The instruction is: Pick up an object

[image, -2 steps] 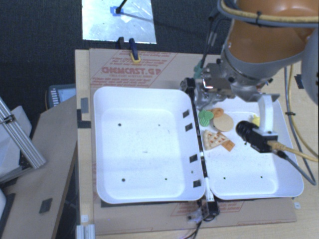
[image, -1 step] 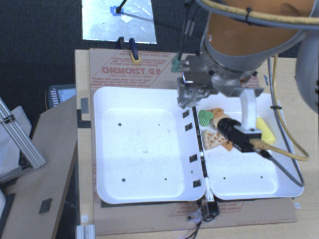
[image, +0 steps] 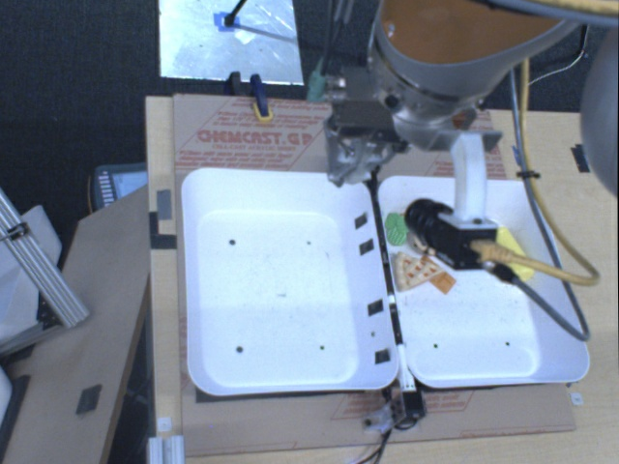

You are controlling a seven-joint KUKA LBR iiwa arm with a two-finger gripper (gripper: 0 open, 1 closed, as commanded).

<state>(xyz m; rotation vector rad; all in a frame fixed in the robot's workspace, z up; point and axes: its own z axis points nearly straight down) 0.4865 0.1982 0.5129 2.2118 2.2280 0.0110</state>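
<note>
My gripper (image: 350,165) hangs over the back edge of the bins, just above the divider (image: 382,269) between them, with the large orange and grey arm body above it. In the right bin (image: 484,356) lie a green object (image: 396,227), an orange waffle-patterned piece (image: 420,272) and a yellow object (image: 518,262), all near the divider and the bin's middle. A black cylinder (image: 440,232) on a white bracket, with a yellow cable running from it, reaches from the arm over these objects and hides part of them. The gripper is behind and to the left of the objects.
The left bin (image: 280,288) is a plain white tray with small dark dots. Both bins rest on a cardboard sheet (image: 251,135). A shiny metal plate (image: 229,25) lies behind. Cables (image: 551,288) loop over the right bin's right side.
</note>
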